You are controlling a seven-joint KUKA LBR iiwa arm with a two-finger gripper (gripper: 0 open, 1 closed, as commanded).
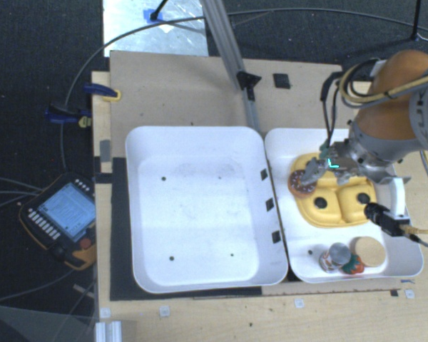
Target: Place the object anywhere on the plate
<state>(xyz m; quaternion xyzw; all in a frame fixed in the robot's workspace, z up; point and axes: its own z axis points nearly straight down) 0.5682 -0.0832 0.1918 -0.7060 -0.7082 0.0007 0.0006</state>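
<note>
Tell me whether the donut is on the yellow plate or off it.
On: the donut lies at the yellow plate's left edge, by the gripper.

My pincer [315,174] hangs low over the yellow plate [333,201], beside a brown ring [298,183] at its left edge. Small objects [353,255] crowd the right bin's [282,212] near side. The left bin [192,212] lies open.

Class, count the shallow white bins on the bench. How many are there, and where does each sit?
2. The left bin lies mid-bench; the right bin touches it and holds the yellow plate, under the arm.
</note>
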